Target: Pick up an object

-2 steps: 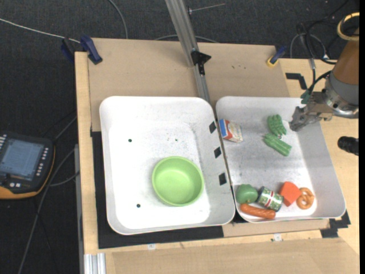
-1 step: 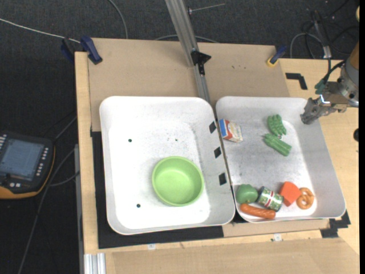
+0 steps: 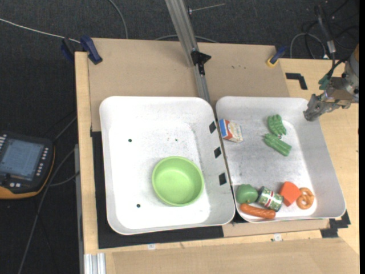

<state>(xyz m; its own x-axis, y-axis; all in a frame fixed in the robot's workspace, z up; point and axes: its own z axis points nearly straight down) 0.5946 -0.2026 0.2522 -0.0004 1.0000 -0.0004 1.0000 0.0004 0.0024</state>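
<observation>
a: looking down at the bench, where was the gripper (image 3: 315,108)?

b: it hung at the far right, just over the upper right rim of the right bin (image 3: 319,153), with nothing between its fingers. whether the claw was spread or closed, i could not tell; it was too small and dark.

a: and the things it could pick?

b: all in the right bin. two green toy pieces (image 3: 277,133) lay near the top, one above the other. a small red and white carton (image 3: 231,130) sat near the bin's upper left. along the bottom edge was a cluster: a green pepper (image 3: 246,193), a small can (image 3: 269,199) touching it, a sausage (image 3: 258,212) below them, an orange block (image 3: 290,192) and a pretzel (image 3: 305,198) beside it.

a: the left bin (image 3: 120,119)?

b: it held a green bowl (image 3: 177,181), upright, toward its lower right. a grey handheld pendant (image 3: 23,163) lay on the floor well left of the bench.
</observation>
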